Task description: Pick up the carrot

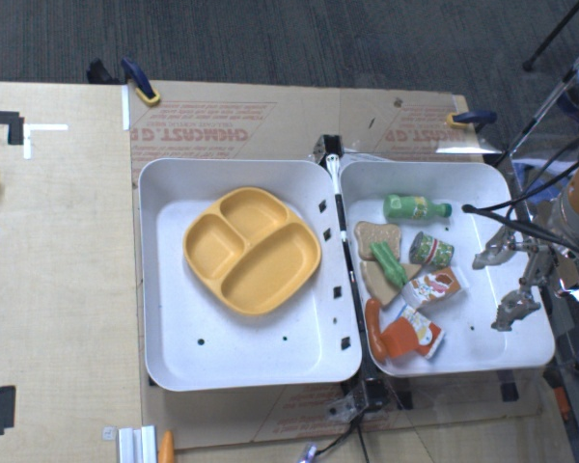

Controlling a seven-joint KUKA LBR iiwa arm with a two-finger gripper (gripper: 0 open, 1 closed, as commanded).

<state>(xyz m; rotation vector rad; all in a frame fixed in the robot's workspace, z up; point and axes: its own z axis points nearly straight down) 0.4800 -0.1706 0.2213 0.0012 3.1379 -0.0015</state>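
The carrot (373,328), a short orange-red piece, lies at the near left corner of the right bin (482,350), pressed against an orange pouch (413,339). My gripper (503,285) hovers over the right side of that bin, well to the right of the carrot. Its two grey fingers (489,256) are spread apart, open, with nothing between them.
Around the carrot lie two bread slices (375,239), a green pod (389,264), a green can (430,250), a green bottle (413,207) and a small packet (434,288). The left bin (174,355) holds a yellow divided plate (252,250). Black cables (521,222) run near the arm.
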